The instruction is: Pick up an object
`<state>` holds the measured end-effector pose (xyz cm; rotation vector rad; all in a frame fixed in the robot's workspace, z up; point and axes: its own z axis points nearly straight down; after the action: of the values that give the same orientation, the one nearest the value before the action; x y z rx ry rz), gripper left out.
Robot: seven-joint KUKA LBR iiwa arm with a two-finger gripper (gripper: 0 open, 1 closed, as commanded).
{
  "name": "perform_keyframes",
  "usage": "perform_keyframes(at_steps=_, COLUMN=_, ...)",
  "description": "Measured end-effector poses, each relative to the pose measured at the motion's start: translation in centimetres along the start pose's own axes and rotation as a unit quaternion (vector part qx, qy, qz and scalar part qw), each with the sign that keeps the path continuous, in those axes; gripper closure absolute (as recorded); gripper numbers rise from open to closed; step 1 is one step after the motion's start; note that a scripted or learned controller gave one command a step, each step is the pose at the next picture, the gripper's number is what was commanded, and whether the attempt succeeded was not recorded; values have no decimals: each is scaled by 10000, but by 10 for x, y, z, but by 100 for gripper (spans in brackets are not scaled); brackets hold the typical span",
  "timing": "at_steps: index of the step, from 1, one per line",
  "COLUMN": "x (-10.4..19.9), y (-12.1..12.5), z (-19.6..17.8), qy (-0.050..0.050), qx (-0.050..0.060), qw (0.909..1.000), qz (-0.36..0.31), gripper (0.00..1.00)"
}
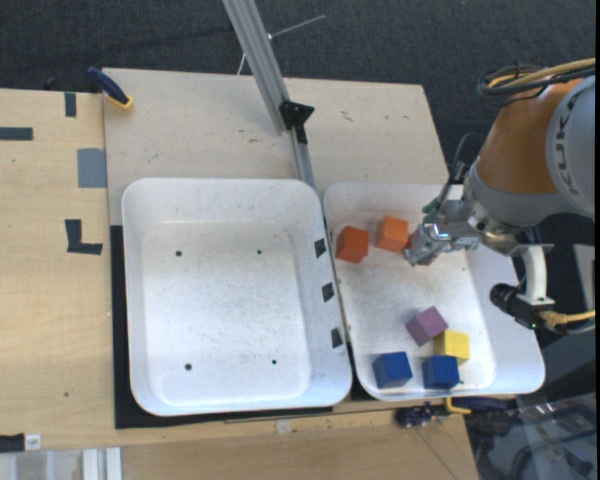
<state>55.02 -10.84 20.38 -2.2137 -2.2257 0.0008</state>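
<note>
The jaws [420, 251] hang low in the right bin [510, 368], just beside the orange block [392, 234] on its right side; the view is too small and blurred there to tell whether they are spread or pressed together, and nothing shows between them. A second, darker orange block [352, 244] sits close to the left of the first, near the bin's left wall. Nearer the front lie a purple block [427, 324], a yellow block [456, 345] and two blue blocks [391, 369] [440, 371]. The orange block looks like a small, stiff, light cube with flat, smooth faces; it should neither crush nor sag, but could skid or twist if nudged on a corner. The safest hold is probably across two opposite flat faces, squarely, around mid-height.
</note>
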Motion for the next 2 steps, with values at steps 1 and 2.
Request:
perform_keyframes(at_steps=1, x=53, y=-7, z=-10, qy=5, qx=-4, qw=10000, qz=-9, gripper=100)
perform_keyframes(at_steps=2, x=110, y=5, z=-22, qy=5, qx=-9, qw=10000, qz=-13, gripper=100)
